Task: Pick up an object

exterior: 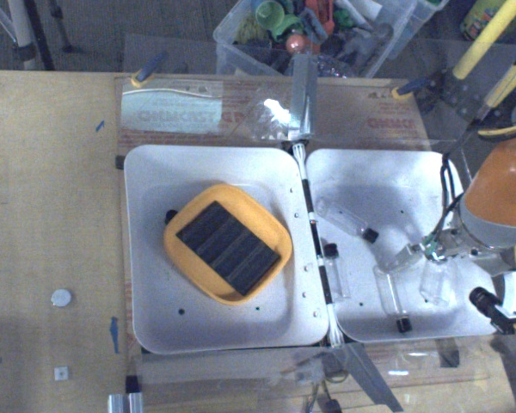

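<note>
A yellow, rounded-square object with a black ribbed panel (227,243) lies tilted in the left bin (146,188). Three clear plastic tubes with black caps lie in the right bin (413,175): one near the back (347,221), one along the divider (334,274), and one near the front (390,298). My gripper (423,263) hangs low over the right side of the right bin, below the orange band (499,188), just right of the front tube. Nothing can be made out in its grasp.
A clear tub of colourful toys (327,11) stands behind the bins. Cardboard with a plastic bag (176,110) lies at the back. A metal divider (314,231) runs between the bins. A small grey disc (61,298) rests on the bench at left.
</note>
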